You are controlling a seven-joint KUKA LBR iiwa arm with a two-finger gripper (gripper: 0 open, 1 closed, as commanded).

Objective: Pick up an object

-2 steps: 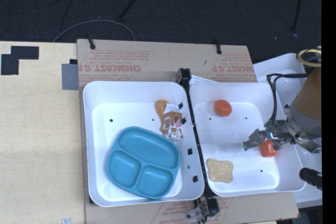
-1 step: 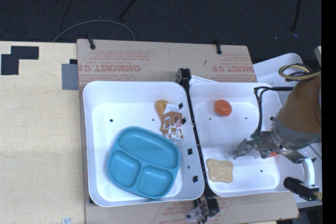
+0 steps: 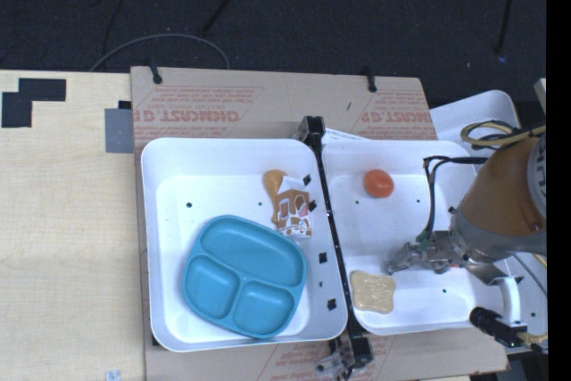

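The arm's pincer [image 3: 403, 260] hung low in the right bin [image 3: 446, 169], its dark tips pointing toward the bin's left wall, just above and to the right of a pale toast-shaped piece [image 3: 372, 292] lying flat at the front-left corner. Whether the tips were parted could not be told; nothing showed between them. An orange ball [image 3: 378, 183] lay well apart, near the back. The left bin [image 3: 169, 192] held a blue divided plate [image 3: 244, 275] and a small printed packet [image 3: 292, 211]. Taking the flat piece would probably call for centring over it, clear of the wall, then descending squarely to straddle its narrow width.
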